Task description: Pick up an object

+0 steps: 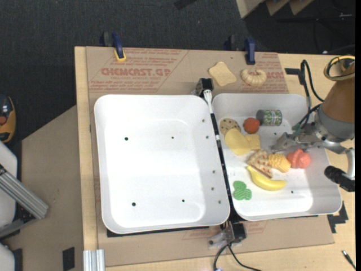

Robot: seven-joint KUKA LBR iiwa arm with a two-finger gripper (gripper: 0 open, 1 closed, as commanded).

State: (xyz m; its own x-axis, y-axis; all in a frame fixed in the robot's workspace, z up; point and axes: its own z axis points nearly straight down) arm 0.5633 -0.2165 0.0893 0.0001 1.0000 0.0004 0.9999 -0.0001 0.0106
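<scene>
The right bin (316, 205) holds several toy foods: a round cookie (227, 124), a red tomato (251, 125), a green can (271, 117), a pale yellow piece (240, 143), a waffle-like wedge (259, 164), a yellow corn piece (278, 162), a red strawberry-like piece (299, 159), a banana (266, 181) and a green leaf (242, 191). My gripper (285, 143) reaches in from the right, low over the bin, just above the corn and the red piece and right of the pale yellow piece. Nothing shows clearly between its tips.
The left bin (113, 112) lies beside the right one. On the cardboard behind the bins rest a bread slice (222, 73) and a ring-shaped pastry (253, 76). Blue clamps (249, 49) hold the board's far edge. Cables run at the right.
</scene>
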